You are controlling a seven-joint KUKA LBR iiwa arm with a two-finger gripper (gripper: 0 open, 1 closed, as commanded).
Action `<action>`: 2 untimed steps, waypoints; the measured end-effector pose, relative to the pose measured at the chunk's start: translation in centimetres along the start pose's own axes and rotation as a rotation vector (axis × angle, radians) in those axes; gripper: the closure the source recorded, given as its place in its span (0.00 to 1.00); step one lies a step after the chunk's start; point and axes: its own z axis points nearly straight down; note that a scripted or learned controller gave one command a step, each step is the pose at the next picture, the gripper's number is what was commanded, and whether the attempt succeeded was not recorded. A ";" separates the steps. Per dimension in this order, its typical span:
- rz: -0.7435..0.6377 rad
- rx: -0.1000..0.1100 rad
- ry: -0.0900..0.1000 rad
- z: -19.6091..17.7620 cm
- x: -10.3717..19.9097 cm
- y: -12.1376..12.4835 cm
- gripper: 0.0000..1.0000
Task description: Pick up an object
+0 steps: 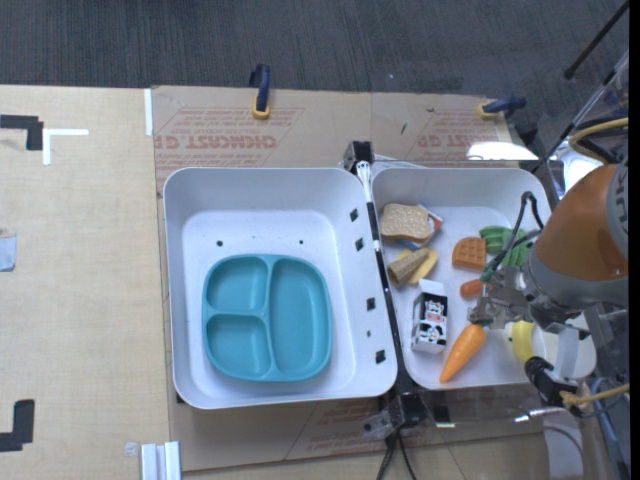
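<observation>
While the jaws (487,313) are being held low in the right bin (400,183), their opening cannot be told, and nothing is being shown between them. They are hanging just above the thick end of the carrot (461,352), which is lying tilted near the bin's front wall. It is being judged a light, stiff, smooth plastic toy, likely to slip along its taper, so the thick end is being favoured, gripped across. A carton (431,317) is lying just beside, bread (405,222) further back.
</observation>
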 end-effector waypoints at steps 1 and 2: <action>0.309 0.003 -0.005 -11.6 -4.4 9.3 1.00; 0.309 0.004 -0.005 -11.6 -4.3 9.3 0.00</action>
